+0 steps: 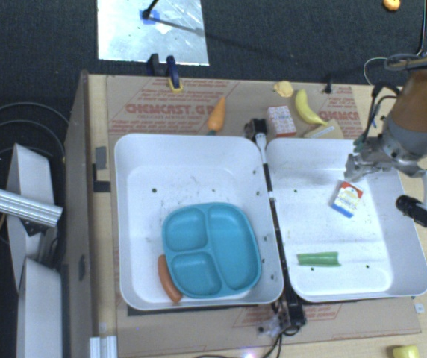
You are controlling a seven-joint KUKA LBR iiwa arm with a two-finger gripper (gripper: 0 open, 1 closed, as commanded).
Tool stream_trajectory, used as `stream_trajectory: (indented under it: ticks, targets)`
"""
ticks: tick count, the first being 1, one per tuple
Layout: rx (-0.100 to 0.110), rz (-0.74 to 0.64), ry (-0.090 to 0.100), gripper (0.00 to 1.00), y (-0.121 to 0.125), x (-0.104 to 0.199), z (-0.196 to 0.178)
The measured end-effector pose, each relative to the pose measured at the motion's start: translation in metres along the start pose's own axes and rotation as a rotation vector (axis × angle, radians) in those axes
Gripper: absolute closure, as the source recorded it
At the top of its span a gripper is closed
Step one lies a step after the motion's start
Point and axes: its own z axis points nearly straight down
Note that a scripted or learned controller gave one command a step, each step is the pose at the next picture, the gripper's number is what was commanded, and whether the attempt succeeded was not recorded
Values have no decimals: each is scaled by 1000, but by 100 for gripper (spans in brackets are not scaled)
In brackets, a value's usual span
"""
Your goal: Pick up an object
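Note:
In the right bin [404, 274] lie a small white, blue and red packet [347, 198] and, nearer the front, a flat green bar [318, 259]. The left bin [135, 192] holds a blue divided plate [211, 250] with an orange sausage [169, 278] along its front left edge. My gripper [357, 168] hangs over the back right part of the right bin, just behind and to the right of the packet. Nothing shows between it and the packet from this angle.
On the cardboard behind the bins lie a carrot [216, 115], a small box [281, 121] and a banana [307, 108]. A black fitting [416, 209] juts over the right bin's right rim. The arm's grey body [422, 118] overhangs the back right corner.

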Motion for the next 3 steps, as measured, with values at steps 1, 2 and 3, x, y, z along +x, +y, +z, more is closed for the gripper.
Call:
stream_trajectory:
  ticks: [1, 2, 3]
  targets:
    - [-3, -1, 0, 100, 1, 0, -11]
    - [-6, -2, 1, 100, 2, 1, -21]
    - [-10, -4, 1, 100, 3, 1, -32]
